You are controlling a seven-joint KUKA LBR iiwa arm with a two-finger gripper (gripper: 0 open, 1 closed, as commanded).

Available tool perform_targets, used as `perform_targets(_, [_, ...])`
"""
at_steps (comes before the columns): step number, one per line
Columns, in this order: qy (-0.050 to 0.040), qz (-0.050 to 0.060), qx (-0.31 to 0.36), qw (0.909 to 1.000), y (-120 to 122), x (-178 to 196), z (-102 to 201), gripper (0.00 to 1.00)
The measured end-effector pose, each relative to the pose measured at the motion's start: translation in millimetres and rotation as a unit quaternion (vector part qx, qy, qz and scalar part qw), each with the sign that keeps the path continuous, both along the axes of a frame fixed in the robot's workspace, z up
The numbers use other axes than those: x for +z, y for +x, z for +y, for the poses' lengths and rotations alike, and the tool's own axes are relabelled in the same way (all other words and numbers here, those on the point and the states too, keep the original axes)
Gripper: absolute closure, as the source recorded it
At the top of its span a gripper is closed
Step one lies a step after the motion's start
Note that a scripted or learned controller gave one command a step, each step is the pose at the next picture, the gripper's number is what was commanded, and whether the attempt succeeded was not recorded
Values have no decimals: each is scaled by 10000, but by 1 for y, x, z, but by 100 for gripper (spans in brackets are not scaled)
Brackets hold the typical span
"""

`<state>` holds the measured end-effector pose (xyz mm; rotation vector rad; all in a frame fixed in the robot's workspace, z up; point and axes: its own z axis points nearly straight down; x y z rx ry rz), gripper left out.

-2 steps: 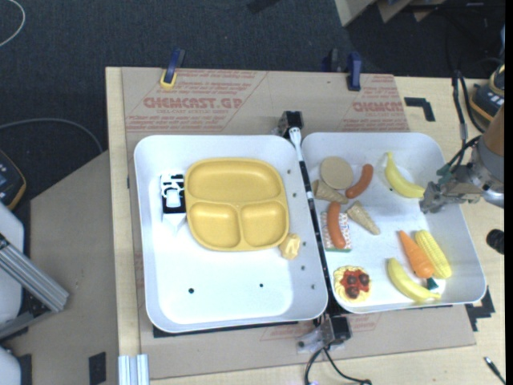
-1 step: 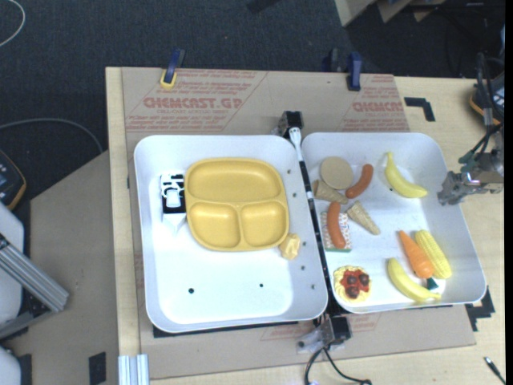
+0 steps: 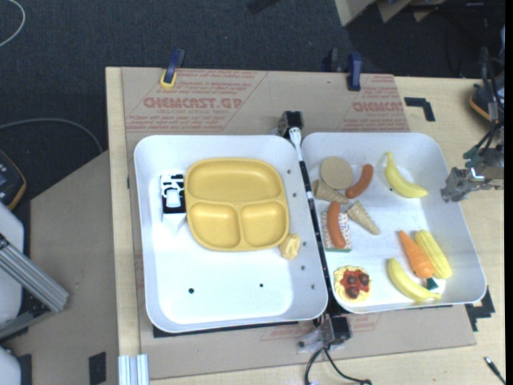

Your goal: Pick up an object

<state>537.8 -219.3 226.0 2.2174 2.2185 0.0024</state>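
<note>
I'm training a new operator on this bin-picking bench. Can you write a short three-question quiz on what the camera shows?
1. True or false: the yellow divided tray lies in the right bin.
2. How many bananas, counting the one nearest the gripper?
3. What lies beside the corn cob? A) carrot B) pizza slice C) sausage

Key: 1. False, it lies in the left bin. 2. Two; the other is near the front edge. 3. A.
</note>
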Motion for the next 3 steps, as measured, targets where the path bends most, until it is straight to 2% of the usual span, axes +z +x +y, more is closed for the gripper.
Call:
perform_targets(1, [28,32,22,10000,-1,-8,53,100])
perform_targets(2, [13,14,21,10000,13,-4,99,100])
perform_targets(3, [24,15,37,10000,22,-2,163,100])
